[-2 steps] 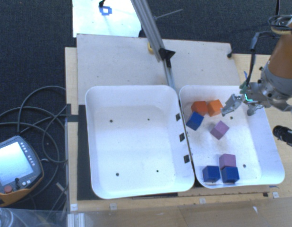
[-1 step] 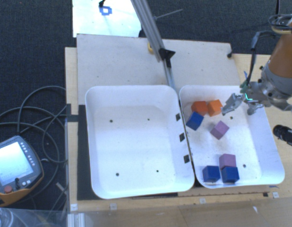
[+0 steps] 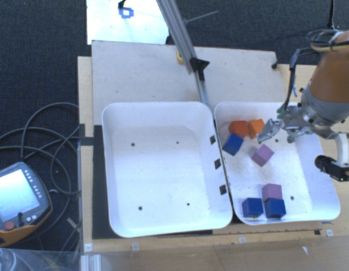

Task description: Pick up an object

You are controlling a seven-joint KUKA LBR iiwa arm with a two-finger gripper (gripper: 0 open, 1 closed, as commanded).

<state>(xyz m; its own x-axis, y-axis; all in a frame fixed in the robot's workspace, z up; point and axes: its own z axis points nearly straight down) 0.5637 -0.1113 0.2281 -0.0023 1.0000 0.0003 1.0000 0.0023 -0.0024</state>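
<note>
The arm [image 3: 332,78] reaches in from the right and hangs over the right bin [image 3: 327,208]. Its gripper [image 3: 269,131] sits low at the bin's upper middle, just beside the orange blocks [image 3: 246,128], which lie close together near the bin's top left. I cannot tell whether the gripper is spread or pressed together (the tip is small and blurred), and no block shows between its tips.

A blue block [image 3: 232,144] lies tilted just below the orange ones, near the wall between the bins. A light purple block [image 3: 262,154] rests near the middle of the bin, just below the gripper. At the bin's near edge, two more blue blocks [image 3: 263,208] sit side by side, with a second purple block [image 3: 271,192] touching them from behind.

The left bin [image 3: 115,117] sits alongside. A handheld control pad [image 3: 16,199] with cables lies on the floor at the far left.
</note>
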